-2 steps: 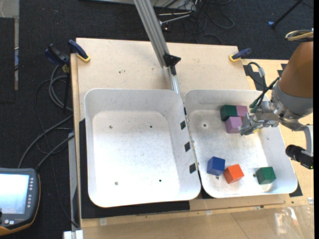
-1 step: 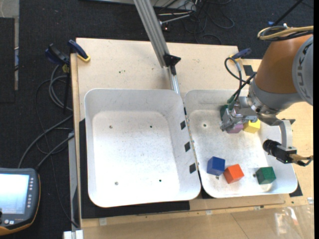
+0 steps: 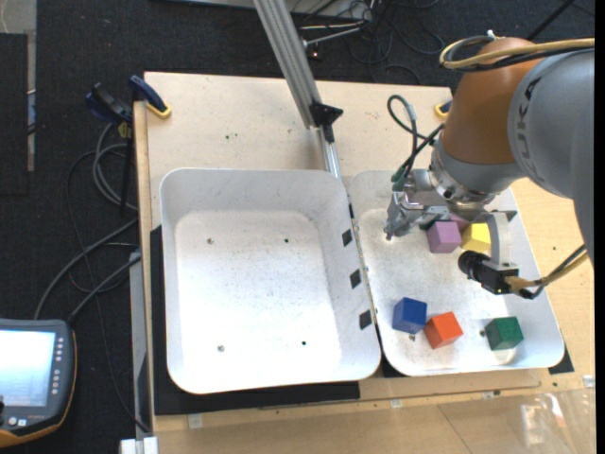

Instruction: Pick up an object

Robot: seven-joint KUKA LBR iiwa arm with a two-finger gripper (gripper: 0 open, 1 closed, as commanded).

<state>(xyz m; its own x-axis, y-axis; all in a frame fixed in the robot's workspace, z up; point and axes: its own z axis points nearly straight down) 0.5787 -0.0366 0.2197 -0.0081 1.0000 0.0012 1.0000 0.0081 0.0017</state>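
My gripper hangs over the upper part of the right bin, just left of a purple block. A yellow block lies beside the purple one, partly under the wrist. Toward the bin's front edge, a blue cube, an orange cube and a green cube stand in a loose row. I see nothing held in the gripper. The grey arm with its orange band covers the bin's far right corner.
The left bin adjoins the right one along a shared rim with black clips. A metal pole slants down to the bins' back edge. Cables and clamps lie at the bench's left; a pendant sits bottom left.
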